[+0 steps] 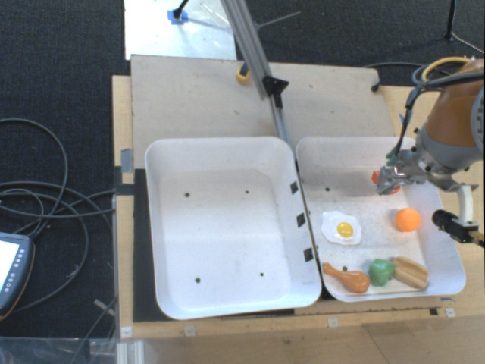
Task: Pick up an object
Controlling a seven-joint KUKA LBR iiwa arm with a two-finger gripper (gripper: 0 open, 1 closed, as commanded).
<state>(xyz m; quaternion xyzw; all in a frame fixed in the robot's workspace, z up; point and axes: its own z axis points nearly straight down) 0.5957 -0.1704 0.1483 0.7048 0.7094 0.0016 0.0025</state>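
While tool (pixel 392 177) sits low over small red object (pixel 377 177) by right bin (pixel 318 154) far wall, I can't tell finger state; off-centre closure could nudge it away. Orange ball (pixel 408 219) just below tool may roll.

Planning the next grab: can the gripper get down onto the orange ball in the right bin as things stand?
Probably yes. The orange ball lies alone on bare bin floor, apart from the fried egg and the hot dog. The gripper sits just up-left of it in the right bin, with nothing between them.

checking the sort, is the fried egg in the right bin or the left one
In the right bin. The fried egg lies flat on its floor, yolk up, near the wall it shares with the left bin.
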